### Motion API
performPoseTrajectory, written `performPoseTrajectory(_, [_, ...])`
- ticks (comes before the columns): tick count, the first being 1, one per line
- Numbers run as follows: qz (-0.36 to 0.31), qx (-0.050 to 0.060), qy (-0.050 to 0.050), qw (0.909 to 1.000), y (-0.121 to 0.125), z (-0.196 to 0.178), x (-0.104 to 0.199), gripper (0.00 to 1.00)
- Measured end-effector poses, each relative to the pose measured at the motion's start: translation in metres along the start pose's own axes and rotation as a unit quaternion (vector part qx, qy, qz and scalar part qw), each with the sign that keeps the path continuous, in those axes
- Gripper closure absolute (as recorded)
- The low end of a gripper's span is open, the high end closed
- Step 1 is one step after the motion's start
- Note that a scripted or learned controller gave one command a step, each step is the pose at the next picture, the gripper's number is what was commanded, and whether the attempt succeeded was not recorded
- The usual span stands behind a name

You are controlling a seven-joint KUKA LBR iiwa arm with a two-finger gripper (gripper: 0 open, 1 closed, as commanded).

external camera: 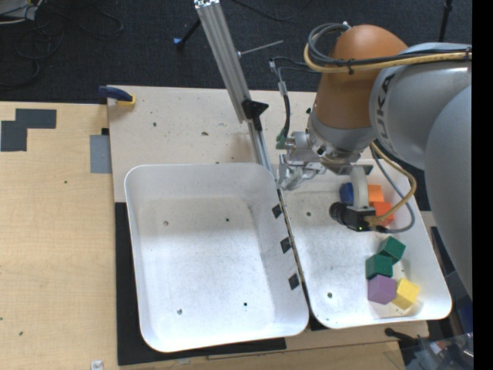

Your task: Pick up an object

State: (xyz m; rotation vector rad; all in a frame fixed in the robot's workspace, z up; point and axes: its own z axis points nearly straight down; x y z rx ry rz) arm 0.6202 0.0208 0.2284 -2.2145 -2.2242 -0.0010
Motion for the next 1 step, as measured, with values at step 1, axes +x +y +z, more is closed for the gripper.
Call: performPoseTrajectory(1, [0.000, 0.000, 0.000, 1.0000, -0.0041, -0.0069, 0.0566, 1.00])
